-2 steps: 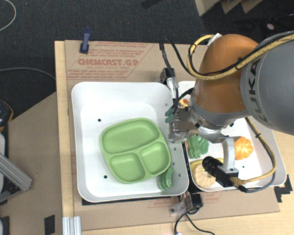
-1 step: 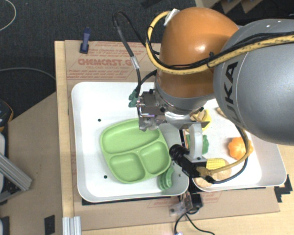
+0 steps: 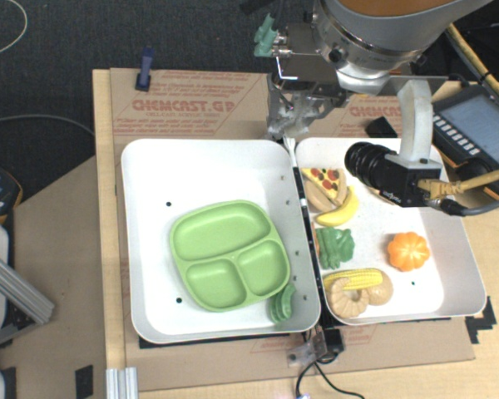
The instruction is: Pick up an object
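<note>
Gripper is hanging at twelve o'clock over the bins' shared far rim; its grasp cannot be told. Pizza slice, banana, broccoli, corn are crowding the right bin's left wall; orange is sitting freer at three o'clock.

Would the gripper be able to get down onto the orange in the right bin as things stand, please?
Probably yes: the orange lies apart from the banana and corn, with nothing over it. The gripper hangs above the bins' far edge.
</note>
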